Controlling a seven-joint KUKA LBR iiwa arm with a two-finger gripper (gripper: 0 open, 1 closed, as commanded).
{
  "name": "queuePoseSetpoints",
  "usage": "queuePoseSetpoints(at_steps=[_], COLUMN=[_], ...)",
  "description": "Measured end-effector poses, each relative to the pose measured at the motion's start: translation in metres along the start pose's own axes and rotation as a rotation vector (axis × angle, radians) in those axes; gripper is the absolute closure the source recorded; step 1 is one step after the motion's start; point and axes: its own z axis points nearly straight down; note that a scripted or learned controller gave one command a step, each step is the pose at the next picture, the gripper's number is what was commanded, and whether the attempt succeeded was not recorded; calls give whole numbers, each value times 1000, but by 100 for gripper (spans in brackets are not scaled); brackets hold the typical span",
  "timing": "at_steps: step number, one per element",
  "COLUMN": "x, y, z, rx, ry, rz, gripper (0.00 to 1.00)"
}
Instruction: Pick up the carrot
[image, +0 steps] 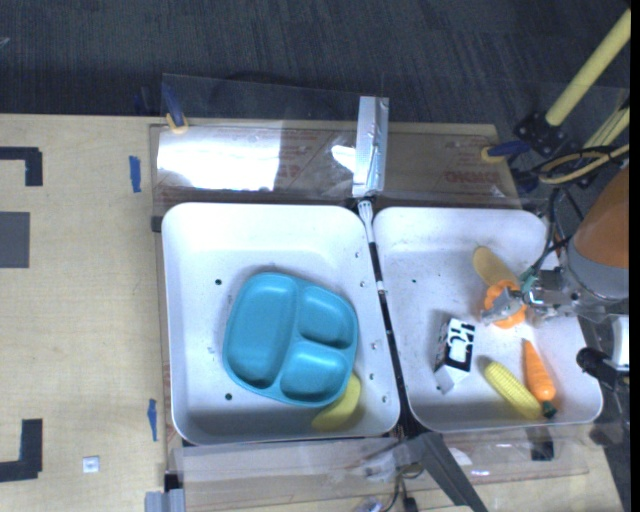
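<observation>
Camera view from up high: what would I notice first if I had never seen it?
First the big bright blue divided plastic tray, in the middle of the left white bin. Next the small orange carrot near the right white bin's front right corner, beside a yellow corn cob. The gripper sits just behind them.

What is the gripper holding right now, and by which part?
Cannot be told. The gripper sits over a small orange piece; the carrot lies apart, untouched.
</observation>
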Motion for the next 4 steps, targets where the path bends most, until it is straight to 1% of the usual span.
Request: queuePoseSetpoints(at_steps=[1, 2, 3, 4], x=[-3, 1, 11, 13], y=[-1, -1, 60, 61], z=[-7, -6, 10, 1], rx=[3, 6, -3, -4], ry=[-7, 0, -1, -1], rz=[1, -3, 9, 3], gripper=[100, 0, 0, 100])
